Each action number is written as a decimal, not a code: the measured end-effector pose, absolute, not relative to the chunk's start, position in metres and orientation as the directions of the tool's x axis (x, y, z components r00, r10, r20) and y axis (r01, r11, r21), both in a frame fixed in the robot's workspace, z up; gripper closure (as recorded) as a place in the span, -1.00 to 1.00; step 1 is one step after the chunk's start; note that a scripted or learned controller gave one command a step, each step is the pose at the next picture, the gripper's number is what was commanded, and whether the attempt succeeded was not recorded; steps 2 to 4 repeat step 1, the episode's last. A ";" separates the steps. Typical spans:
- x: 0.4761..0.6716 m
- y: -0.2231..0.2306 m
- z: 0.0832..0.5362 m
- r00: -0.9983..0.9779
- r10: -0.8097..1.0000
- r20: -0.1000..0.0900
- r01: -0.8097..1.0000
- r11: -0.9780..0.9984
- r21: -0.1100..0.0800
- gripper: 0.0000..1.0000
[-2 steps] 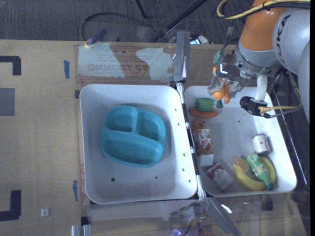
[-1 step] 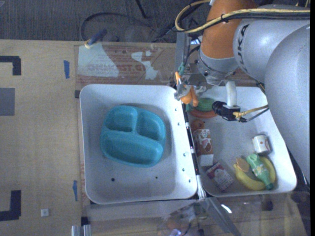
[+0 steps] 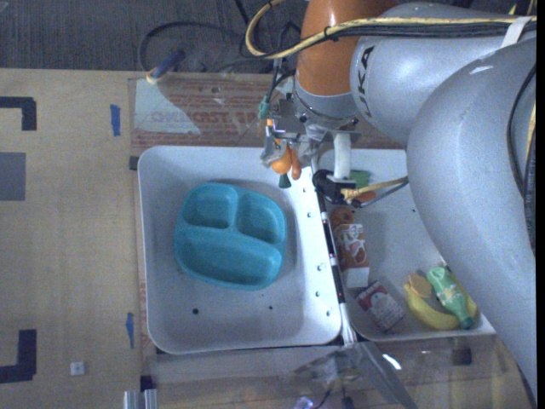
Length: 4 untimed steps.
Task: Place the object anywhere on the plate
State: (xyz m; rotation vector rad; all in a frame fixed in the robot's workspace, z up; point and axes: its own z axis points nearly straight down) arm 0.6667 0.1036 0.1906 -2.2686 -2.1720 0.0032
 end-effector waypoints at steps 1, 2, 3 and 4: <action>0.667 0.103 0.191 0.044 0.999 -0.001 0.999 -0.044 -0.002 -1.00; 0.667 0.103 0.191 0.044 0.999 -0.001 0.999 -0.044 -0.002 -1.00; 0.667 0.103 0.191 0.044 0.999 -0.001 0.999 -0.044 -0.002 -1.00; 0.667 0.103 0.191 0.044 0.999 -0.001 0.999 -0.044 -0.002 -1.00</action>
